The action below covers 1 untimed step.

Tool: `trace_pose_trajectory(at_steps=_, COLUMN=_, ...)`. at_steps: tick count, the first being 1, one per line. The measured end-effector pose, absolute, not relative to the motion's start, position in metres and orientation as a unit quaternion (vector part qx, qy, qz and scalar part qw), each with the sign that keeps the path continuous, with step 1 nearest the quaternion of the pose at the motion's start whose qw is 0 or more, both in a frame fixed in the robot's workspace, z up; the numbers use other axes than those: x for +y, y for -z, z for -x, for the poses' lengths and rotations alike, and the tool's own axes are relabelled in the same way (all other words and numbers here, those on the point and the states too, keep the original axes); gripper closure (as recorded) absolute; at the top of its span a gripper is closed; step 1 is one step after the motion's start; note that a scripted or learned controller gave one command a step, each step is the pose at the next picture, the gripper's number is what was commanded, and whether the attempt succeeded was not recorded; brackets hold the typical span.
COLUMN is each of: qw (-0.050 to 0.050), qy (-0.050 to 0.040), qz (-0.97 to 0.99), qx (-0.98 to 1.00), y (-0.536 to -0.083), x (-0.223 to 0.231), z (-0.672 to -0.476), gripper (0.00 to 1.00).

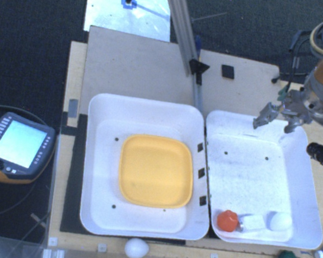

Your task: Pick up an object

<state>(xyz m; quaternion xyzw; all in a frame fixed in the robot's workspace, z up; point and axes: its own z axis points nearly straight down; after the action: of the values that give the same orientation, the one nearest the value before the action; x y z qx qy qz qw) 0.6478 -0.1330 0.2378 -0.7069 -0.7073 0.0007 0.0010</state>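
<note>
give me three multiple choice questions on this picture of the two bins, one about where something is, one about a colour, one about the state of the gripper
1. Where does the yellow plate lie?
A. left bin
B. right bin
C. on the bench

2. What colour is the ball beside the white objects in the right bin?
A. blue
B. orange-red
C. black

3. How is the gripper?
A. shut on the ball
B. open, holding nothing
C. pressed on the plate

Answers: 1 A, it lies on the left bin's floor. 2 B, orange-red against the white. 3 B, its fingers stand apart over the right bin's far edge.
</note>
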Motion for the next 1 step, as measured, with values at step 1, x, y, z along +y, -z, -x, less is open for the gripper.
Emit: trace_pose_trajectory(at_steps=1, qw=0.001, qy=-0.0010, qz=0.707, qx=-0.707, y=-0.1877, x=-0.1345, z=-0.6569, gripper=0.00)
